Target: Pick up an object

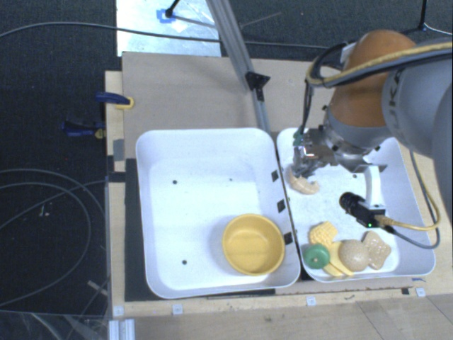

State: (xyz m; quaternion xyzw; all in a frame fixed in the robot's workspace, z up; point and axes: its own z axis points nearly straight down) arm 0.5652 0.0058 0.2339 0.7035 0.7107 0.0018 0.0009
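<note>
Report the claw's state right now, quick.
Claw: cannot be told whether open or closed; it sits low in the right bin, just above a tan food piece.

A single fixed camera looks down at a slant on two shallow white bins: the left bin point(177, 190) and, touching its right wall, the right bin point(417, 261). It sits far enough back to take in both bins whole, the brown bench point(177, 83) beyond them, and dark floor point(49, 48) to their left.
</note>
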